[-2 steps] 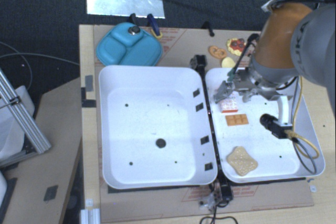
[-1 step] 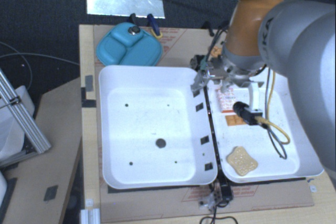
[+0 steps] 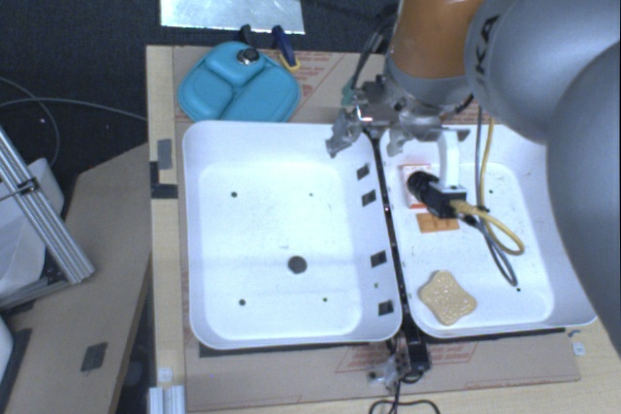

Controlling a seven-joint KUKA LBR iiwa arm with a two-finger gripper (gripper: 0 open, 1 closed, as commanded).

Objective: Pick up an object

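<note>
Hovering tool (image 3: 369, 144) by bins' shared rim (image 3: 389, 230)

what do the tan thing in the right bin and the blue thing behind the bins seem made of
Tan piece: probably foam or sponge, matte, going by its speckled, porous-looking face and rounded corners; hard to be sure. Blue tray: likely moulded plastic, smooth, slightly glossy, given its rounded compartments and soft highlights.
</note>
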